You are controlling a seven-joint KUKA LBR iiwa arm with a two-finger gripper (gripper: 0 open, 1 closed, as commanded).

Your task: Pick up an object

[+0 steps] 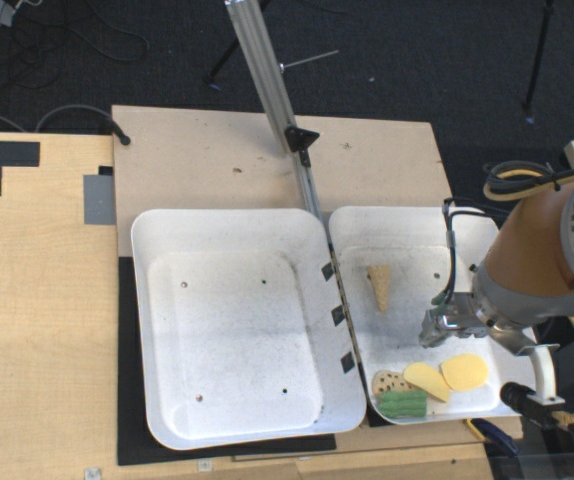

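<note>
Hung over the right bin (407, 230), arm (532, 258) in from the right, gripper (445, 326) low above the floor near the bin's right side. Could not tell how far the jaws stood open; nothing seen between them. Lay just left of the gripper: 1 cone (380, 285). Clustered at the front edge: cookie (390, 380), green block (403, 404), 2 yellow pieces (447, 376).

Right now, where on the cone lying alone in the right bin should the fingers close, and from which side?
Probably across the middle of the cone, coming straight down. It lies flat and alone on the right bin's floor, narrow tip toward the near edge, so closing across its short width should meet nothing else.
</note>
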